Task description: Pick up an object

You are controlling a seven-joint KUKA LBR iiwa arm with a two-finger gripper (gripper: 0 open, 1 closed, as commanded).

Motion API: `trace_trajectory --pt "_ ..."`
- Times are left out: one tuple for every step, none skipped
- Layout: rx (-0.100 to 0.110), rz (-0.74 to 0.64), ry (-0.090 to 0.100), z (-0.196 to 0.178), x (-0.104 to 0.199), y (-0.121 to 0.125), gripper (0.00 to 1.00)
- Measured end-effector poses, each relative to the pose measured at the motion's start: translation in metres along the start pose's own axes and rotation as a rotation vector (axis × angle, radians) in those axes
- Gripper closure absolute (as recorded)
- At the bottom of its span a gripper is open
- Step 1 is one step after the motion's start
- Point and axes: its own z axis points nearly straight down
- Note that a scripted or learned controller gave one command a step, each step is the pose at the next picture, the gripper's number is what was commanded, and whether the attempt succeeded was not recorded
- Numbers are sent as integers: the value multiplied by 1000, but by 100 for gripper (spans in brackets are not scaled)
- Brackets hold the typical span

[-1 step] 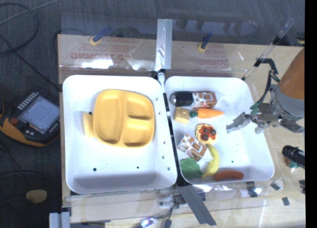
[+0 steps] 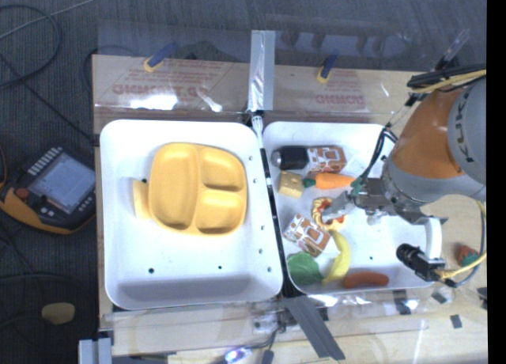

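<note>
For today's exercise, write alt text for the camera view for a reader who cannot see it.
A grey and orange robot arm reaches over the right bin, which holds toy food including a banana and carrot. The left bin holds a yellow divided tray.

glossy white plastic bins (image 2: 118, 220), smooth yellow tray (image 2: 196, 187)

We log two white bins: the left bin (image 2: 118, 275) bears a yellow divided tray (image 2: 196, 187); the right bin (image 2: 371, 137) bears a banana (image 2: 342, 255), carrot (image 2: 332, 181), red sausage (image 2: 365, 279) and green item (image 2: 304, 266); the gripper (image 2: 341, 208) hangs over them.
</note>
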Motion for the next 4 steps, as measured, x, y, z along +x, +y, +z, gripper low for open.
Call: trace_trajectory --pt "-12 -11 -4 55 4 9 0" --pt "-15 -11 0 46 6 10 100" --pt "-15 -11 1 46 6 10 0" --pt "-12 128 -3 55 -9 72 0"
